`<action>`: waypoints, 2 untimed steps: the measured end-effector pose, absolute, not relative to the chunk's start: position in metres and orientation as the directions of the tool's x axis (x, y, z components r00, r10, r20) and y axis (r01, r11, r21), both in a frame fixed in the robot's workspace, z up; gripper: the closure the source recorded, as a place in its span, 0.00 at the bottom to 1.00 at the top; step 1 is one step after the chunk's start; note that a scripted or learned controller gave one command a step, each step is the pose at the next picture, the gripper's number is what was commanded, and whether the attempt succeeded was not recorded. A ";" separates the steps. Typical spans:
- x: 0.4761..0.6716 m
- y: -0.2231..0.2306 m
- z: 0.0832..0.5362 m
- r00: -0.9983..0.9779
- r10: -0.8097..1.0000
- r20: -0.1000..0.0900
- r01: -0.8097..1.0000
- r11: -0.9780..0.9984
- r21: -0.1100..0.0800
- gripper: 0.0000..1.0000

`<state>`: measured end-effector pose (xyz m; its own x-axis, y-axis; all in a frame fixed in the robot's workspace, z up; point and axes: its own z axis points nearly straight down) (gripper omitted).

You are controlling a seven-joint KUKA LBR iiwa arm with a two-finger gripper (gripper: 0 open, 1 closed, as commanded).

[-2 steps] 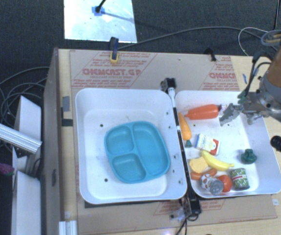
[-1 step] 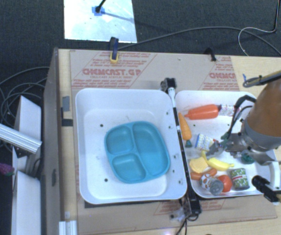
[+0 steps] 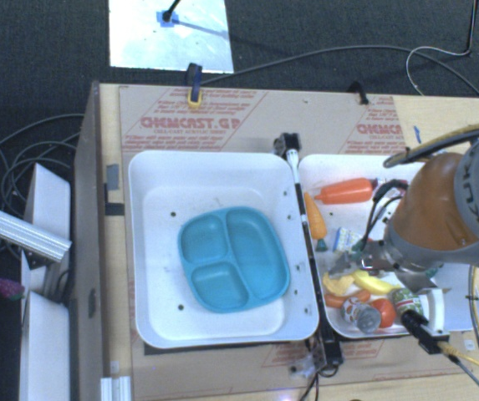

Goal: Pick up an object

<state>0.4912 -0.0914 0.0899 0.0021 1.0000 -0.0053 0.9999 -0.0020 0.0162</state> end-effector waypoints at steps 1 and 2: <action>0.547 -0.192 0.175 0.000 1.000 -0.003 1.000 0.000 0.005 0.00; 0.540 -0.091 0.155 -0.004 1.000 0.001 1.000 0.004 0.001 0.00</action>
